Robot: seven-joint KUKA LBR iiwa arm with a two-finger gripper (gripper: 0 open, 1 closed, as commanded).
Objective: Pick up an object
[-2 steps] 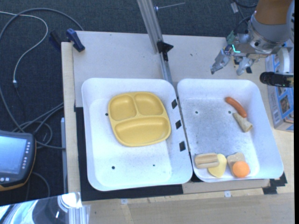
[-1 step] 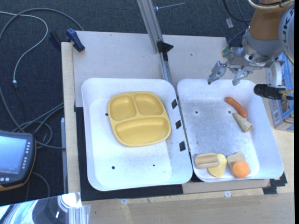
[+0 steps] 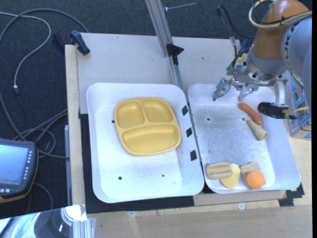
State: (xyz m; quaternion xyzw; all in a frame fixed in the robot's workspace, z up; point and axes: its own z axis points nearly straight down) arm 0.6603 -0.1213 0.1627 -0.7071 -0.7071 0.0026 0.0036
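Note:
My gripper [image 3: 233, 90] hangs over the back edge of the right bin [image 3: 223, 133], open, with nothing between its fingers. A red sausage [image 3: 250, 113] lies just to its front right, with a beige cone-shaped piece [image 3: 257, 130] right beside it. Along the bin's front edge lie a bread roll [image 3: 219, 170], a yellow wedge [image 3: 230, 178], a brown chunk [image 3: 249, 168] and an orange ball [image 3: 255, 180], packed close together.
The left bin [image 3: 143, 182] holds a yellow divided plate [image 3: 147, 126]. A slanted metal pole [image 3: 161, 19] rises behind the gap between the bins. A black part of the arm [image 3: 273, 110] juts out near the sausage.

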